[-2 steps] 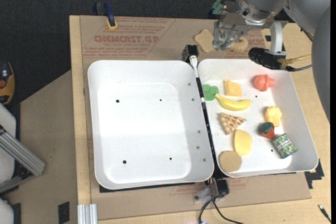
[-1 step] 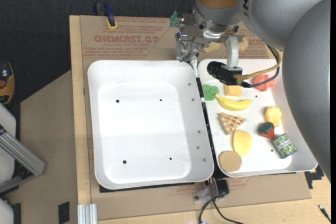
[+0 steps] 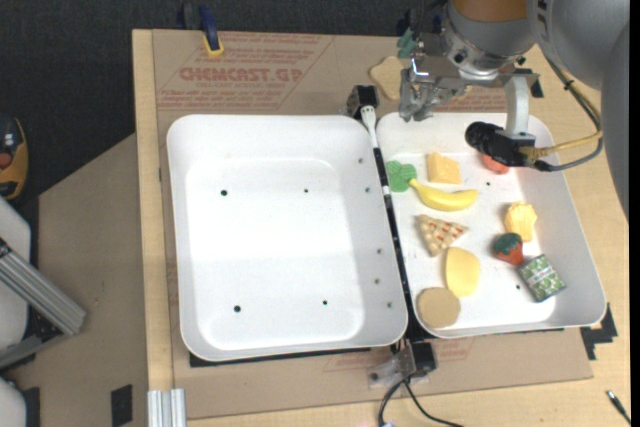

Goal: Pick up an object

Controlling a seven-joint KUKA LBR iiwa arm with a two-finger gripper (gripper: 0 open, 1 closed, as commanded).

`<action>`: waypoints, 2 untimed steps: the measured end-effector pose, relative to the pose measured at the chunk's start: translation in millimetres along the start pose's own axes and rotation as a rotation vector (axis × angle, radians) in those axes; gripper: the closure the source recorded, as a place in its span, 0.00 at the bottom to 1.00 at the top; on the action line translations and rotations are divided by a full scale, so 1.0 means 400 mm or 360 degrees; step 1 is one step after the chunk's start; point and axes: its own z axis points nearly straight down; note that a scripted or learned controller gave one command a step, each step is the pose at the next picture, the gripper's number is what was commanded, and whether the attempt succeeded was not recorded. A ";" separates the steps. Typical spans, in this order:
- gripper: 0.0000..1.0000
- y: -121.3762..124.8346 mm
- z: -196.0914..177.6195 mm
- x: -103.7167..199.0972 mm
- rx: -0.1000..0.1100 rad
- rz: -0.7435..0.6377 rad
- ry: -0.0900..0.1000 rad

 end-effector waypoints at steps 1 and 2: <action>1.00 0.070 -0.073 0.106 -0.0016 -0.0018 0.0006; 1.00 0.063 -0.199 0.367 -0.0018 -0.0030 0.0014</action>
